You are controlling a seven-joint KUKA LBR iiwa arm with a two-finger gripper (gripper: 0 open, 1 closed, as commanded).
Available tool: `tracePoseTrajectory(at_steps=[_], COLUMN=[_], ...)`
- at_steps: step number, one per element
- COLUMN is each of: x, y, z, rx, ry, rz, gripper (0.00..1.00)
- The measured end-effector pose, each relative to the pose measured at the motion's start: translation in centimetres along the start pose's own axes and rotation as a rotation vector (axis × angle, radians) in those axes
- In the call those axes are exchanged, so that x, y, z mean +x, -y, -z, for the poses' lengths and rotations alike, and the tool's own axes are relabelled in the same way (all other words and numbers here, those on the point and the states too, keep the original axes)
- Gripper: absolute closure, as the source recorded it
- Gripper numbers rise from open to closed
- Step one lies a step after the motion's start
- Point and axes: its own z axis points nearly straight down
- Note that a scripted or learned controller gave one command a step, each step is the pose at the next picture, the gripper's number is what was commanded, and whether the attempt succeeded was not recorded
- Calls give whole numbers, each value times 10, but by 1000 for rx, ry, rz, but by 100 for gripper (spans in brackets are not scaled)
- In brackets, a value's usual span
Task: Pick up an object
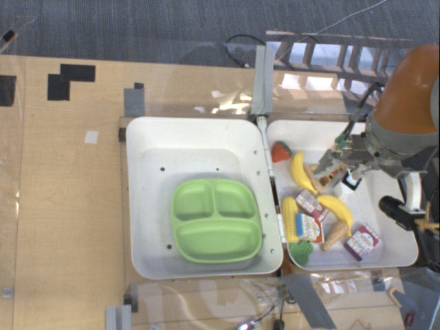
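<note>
My gripper [333, 168] hangs over the upper middle of the right bin [410, 256], just right of a yellow banana [300, 172]. The arm's grey wrist and orange band [412, 91] cover the bin's right part. A small dark and coloured item [332, 178] lies right under the gripper tip. In the same bin lie a red strawberry [280, 151], a second banana [337, 210], a corn cob [289, 219], a small red and white carton [311, 216], a cone [334, 237], a green piece [300, 251] and a purple box [362, 242].
The left bin [148, 184] holds a green divided plate [216, 220]. A grey divider bar [261, 81] stands between the bins at the back. Cables run across the floor behind the bench.
</note>
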Motion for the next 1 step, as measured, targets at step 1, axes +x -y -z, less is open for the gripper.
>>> tracePoseTrajectory(at_steps=[1], x=[-10], y=[-21], z=[-129], rx=[-13], ry=[1], rz=[-135], gripper=[0])
